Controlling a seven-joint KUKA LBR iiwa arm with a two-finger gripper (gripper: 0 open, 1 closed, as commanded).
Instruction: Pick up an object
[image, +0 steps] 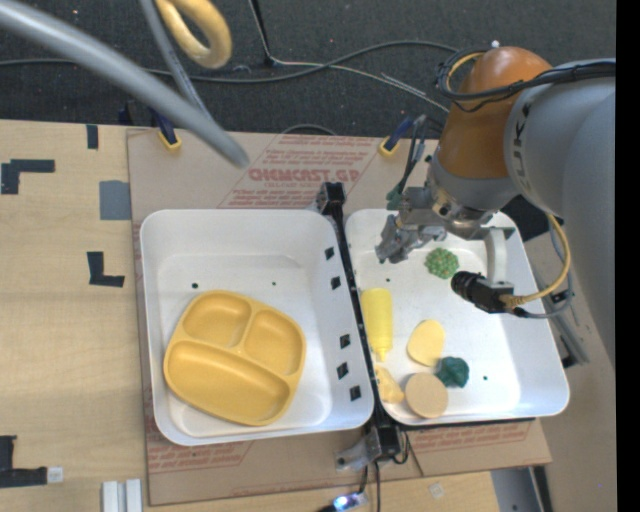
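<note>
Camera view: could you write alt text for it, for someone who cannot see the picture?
A grey and orange robot arm reaches from the right, its gripper hanging over the right bin, which holds a green broccoli piece, a yellow corn cob and other small toy foods. The left bin holds a yellow divided plate.

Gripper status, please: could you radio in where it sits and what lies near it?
Gripper over right bin, upper left, nothing seen held. Green broccoli piece just beside it. Yellow cylinder below, along the divider.
</note>
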